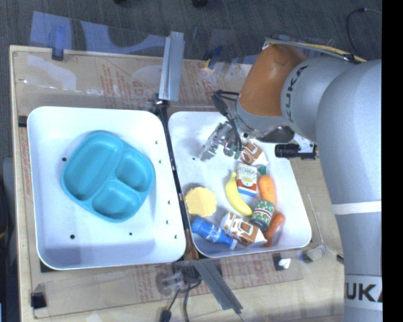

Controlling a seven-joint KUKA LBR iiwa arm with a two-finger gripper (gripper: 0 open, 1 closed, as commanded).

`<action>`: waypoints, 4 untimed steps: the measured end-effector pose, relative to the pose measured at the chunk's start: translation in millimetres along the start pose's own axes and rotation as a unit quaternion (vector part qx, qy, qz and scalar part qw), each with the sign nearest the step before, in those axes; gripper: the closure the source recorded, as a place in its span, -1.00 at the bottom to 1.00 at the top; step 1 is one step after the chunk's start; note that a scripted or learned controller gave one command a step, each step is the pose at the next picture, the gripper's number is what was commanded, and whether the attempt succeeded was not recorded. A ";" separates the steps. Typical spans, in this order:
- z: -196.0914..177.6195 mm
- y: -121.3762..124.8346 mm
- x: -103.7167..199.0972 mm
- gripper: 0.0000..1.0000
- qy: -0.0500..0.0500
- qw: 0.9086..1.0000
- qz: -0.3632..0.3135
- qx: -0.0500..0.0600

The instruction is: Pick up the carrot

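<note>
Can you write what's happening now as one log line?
gripper: above right bin, no object between fingers | carrot: lying in bin, ungrasped

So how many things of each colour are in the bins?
Blue: 2, the divided plate in the left bin and the bottle in the right bin.
Yellow: 2, the banana and the round yellow piece.
Orange: 2, the carrot and a second orange piece.
Printed cartons and can, mixed colours: 4.
Total: 10.

bins [47, 247]: smooth glossy white plastic | tray [108, 174]: glossy blue plastic | bench [87, 79]: worn wood
</note>
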State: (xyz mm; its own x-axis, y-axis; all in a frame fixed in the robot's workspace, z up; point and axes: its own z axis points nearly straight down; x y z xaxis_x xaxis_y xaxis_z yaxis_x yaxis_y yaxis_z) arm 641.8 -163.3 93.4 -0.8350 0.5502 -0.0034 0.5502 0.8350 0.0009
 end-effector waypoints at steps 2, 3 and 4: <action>1.3 -34.6 -6.8 1.00 0.003 0.990 -0.140 0.000; 0.9 46.4 19.4 1.00 0.001 0.970 -0.244 0.000; 1.5 -16.8 30.2 1.00 0.003 0.980 -0.197 0.000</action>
State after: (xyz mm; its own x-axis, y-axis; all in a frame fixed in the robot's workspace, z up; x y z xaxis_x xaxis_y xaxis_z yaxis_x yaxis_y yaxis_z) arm 607.4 -160.7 91.8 -0.9826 0.1858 0.0020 0.1858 0.9826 -0.0003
